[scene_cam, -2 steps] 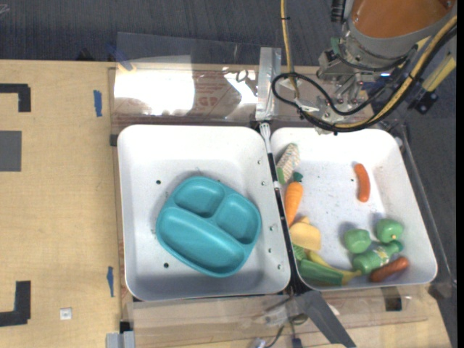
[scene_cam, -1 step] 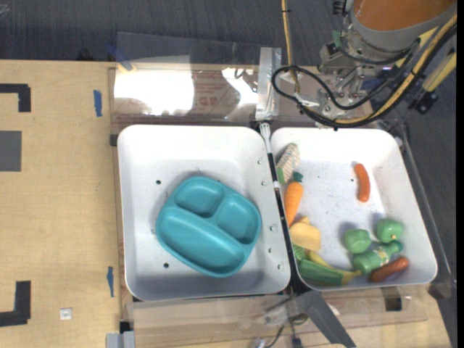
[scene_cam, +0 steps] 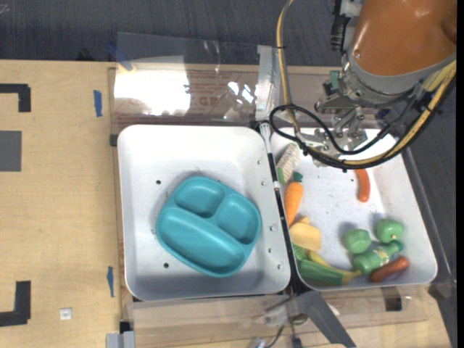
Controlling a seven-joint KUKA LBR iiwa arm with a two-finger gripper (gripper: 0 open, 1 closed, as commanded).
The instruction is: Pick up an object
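- We take the small red-orange piece (scene_cam: 362, 185) as the likeliest thing to lift: it lies alone on the floor of the right bin (scene_cam: 424, 227), toward two o'clock of that bin, just below the hand (scene_cam: 346, 133).
- We judge it a light, hard plastic toy, smooth and a little slippery, not fragile; being long and narrow, it is best pinched across its short width at the middle.
- The hand hangs over the bin's upper part among cables; we cannot tell how far it is open, and we see nothing held in it.
- Open floor surrounds that piece on all sides, so there is room to come straight down; the bin's right wall is near at three o'clock.
- The carrot (scene_cam: 292, 200) and the yellow piece (scene_cam: 304, 234) lie against the left wall at nine o'clock, with a pale cob-like piece (scene_cam: 288, 162) above them; that wall would crowd one side of a pinch.
- The green vegetables (scene_cam: 371, 241) and the red piece (scene_cam: 391, 268) bunch together at five o'clock, touching, so we would expect a grip there to nudge neighbours.
- The left bin (scene_cam: 138, 194) holds a teal divided plate (scene_cam: 209, 225); the table (scene_cam: 51, 194) lies beyond at nine o'clock.
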